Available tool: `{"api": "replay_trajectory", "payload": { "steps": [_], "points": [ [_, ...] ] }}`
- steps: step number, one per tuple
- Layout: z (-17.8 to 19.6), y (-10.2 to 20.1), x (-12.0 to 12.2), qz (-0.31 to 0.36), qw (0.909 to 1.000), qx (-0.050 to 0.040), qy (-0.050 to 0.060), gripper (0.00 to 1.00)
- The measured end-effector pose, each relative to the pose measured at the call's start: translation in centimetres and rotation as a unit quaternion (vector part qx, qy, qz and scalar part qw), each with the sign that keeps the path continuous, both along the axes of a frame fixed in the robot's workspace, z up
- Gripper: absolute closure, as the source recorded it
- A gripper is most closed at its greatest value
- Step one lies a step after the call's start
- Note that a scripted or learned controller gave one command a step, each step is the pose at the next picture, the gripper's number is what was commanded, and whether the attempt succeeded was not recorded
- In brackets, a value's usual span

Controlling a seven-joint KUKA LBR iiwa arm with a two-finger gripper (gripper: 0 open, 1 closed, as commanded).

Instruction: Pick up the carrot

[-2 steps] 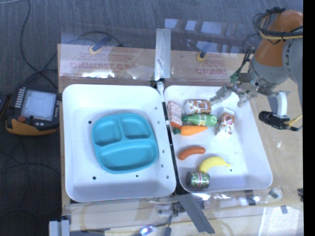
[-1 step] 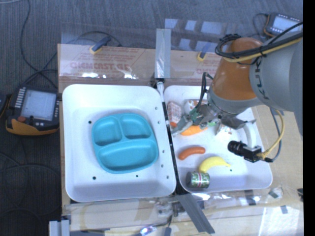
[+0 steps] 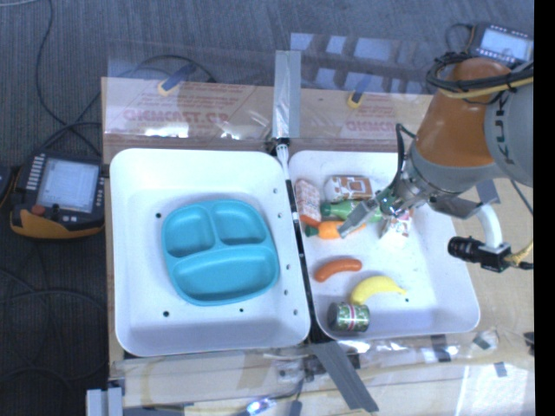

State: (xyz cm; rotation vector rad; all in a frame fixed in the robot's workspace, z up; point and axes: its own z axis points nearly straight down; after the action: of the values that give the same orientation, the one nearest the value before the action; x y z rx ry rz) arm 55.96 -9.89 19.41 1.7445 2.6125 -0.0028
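The carrot (image 3: 327, 229) is a small orange piece lying in the right bin (image 3: 451, 306), near its left wall. A green item (image 3: 337, 208) lies just behind the carrot. My gripper (image 3: 354, 222) reaches down and to the left from the orange-banded wrist (image 3: 455, 133). Its tip sits right at the carrot's right end, touching or nearly touching it. The carrot still rests on the bin floor.
In the right bin lie a red sausage (image 3: 336, 268), a banana (image 3: 378, 289), a green can (image 3: 349, 316), a brown box (image 3: 347, 186), a pinkish packet (image 3: 306, 199) and a white item (image 3: 395, 228). The left bin (image 3: 139, 319) holds a blue divided plate (image 3: 221, 250).
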Motion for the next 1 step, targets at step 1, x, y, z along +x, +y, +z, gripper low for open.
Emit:
{"api": "replay_trajectory", "payload": {
  "steps": [1],
  "points": [
    [-1.12,1.47,-3.44,0.037,0.9993,0.0007,0.001,0.00]
  ]
}}
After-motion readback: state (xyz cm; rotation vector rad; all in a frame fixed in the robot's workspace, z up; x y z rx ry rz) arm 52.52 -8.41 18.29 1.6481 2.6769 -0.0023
